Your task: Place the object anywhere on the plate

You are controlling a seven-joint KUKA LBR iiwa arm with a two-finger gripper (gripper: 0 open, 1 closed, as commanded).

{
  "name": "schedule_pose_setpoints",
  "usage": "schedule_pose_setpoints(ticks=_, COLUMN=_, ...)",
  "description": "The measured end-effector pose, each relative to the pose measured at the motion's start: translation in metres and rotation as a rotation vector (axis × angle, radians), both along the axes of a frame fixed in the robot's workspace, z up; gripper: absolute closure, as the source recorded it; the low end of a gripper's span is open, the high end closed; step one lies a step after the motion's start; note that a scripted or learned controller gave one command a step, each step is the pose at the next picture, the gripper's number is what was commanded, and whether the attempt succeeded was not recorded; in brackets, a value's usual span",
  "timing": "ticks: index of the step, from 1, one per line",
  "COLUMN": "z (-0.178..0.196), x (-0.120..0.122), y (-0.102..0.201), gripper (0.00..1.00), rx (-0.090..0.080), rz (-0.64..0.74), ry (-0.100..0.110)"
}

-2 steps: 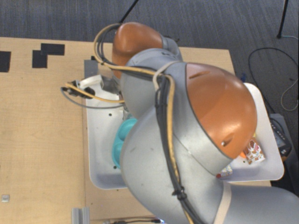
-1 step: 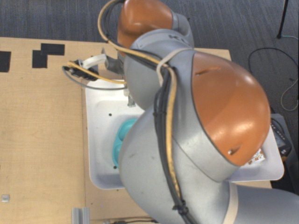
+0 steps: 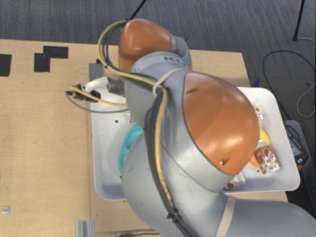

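Two shallow white bins on a tan bench (image 3: 44,147), entered as follows.

1. Arm (image 3: 197,132): grey with orange domes. It fills the middle of the view and covers most of both bins.

2. Left bin (image 3: 106,147): the left wall, the near left corner and a strip of floor are visible. The rest lies under the arm.

3. Teal piece (image 3: 129,144): a curved, smooth shape lying on the left bin's floor, close against the arm's edge. Its right part is hidden by the arm. Whether it is the plate's rim or a separate object cannot be told from the part that shows.

4. Right bin (image 3: 276,107): the right wall and the far and near right corners show, and the left part is covered. Contents seen along the arm's edge:
 - a small printed packet (image 3: 258,115), half hidden;
 - a yellow item (image 3: 264,136), cut off by the arm;
 - an orange item (image 3: 251,160), touching a brown-and-white packet (image 3: 268,160) just to its right;
 - a red-and-blue printed wrapper (image 3: 236,181) at the near edge, mostly hidden.
 What these are is too small to read.

5. Gripper (image 3: 114,86): at the far end of the left bin, tucked under the wrist, with only a dark grey corner showing. Whether it is spread or closed cannot be told, and whether it grips or touches anything cannot be told either.

6. Surroundings: black markings (image 3: 52,56) on the bench's far left, and grey carpet (image 3: 222,14) beyond the bench.
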State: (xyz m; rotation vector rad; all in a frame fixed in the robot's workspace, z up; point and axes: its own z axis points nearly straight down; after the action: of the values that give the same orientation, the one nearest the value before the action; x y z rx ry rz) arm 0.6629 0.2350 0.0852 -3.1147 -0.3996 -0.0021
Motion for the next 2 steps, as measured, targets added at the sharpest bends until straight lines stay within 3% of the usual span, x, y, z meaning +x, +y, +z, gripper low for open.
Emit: schedule_pose_setpoints(ticks=2, z=0.022, x=0.001, y=0.001, gripper=1.0, rx=0.004, rz=0.002, ry=-0.001)
